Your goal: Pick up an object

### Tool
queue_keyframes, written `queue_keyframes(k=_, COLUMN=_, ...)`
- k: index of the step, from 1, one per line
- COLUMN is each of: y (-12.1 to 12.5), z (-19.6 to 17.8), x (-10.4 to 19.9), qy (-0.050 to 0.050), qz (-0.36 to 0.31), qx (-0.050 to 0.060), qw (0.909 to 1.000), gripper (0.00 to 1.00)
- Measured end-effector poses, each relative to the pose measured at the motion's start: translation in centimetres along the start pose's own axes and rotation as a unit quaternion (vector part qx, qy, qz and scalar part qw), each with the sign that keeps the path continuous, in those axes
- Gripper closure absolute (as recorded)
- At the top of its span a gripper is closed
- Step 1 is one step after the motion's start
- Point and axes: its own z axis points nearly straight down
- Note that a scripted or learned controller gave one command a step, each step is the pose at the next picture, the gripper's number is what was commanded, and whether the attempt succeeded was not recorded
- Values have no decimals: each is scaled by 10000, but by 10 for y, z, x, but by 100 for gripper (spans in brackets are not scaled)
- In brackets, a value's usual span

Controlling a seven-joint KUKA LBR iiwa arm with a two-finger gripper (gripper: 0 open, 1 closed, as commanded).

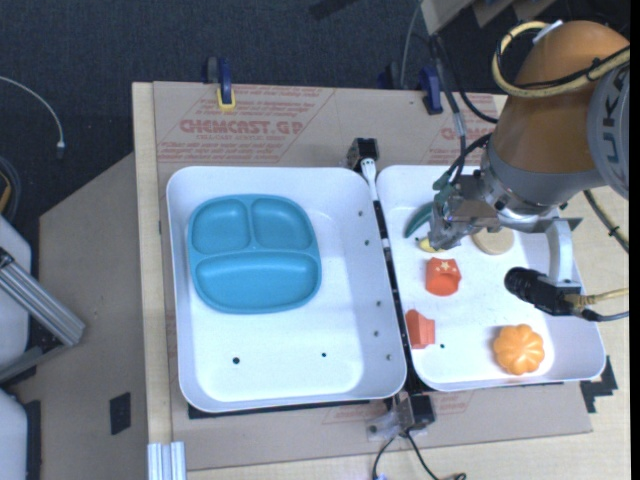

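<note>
Currently my arm [560, 98] reaches in over the right bin [560, 373], and my gripper [440, 230] hangs low above that bin's upper left area. Whether it is released or clenched I cannot tell; the tip is dark and crowded with cabling.

Largest item first: the left bin [290, 368] holds a blue divided plate [255, 251], lying flat in its upper half. It is wide and shallow, offers a thin rim only, and is a poor candidate.

In the right bin, the orange pumpkin-shaped toy [518, 349] sits near the lower right corner, well apart from my gripper. It looks rounded and ribbed; I judge it light, probably slippery, and best taken across its widest part.

The red pepper-like piece [442, 276] lies just below my gripper, with a small yellow bit [426, 244] at my tip. I judge the red piece light and fairly stiff plastic. Recommended hold: straddle its short width from directly above.

The small red-orange block [420, 329] rests against the bin's left wall. Wall proximity leaves little finger room on that side.
</note>
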Motion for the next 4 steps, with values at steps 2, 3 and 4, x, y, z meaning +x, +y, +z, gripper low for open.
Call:
queue_keyframes(k=2, y=-22, z=37, x=92, qy=-3, qz=1, qx=8, qw=10000, gripper=100)
queue_keyframes(k=3, y=-27, z=40, x=105, qy=-8, qz=16, qx=2, qw=10000, gripper=100)
queue_keyframes(k=4, y=-27, z=40, x=105, qy=-8, qz=23, qx=-1, qw=10000, gripper=0)
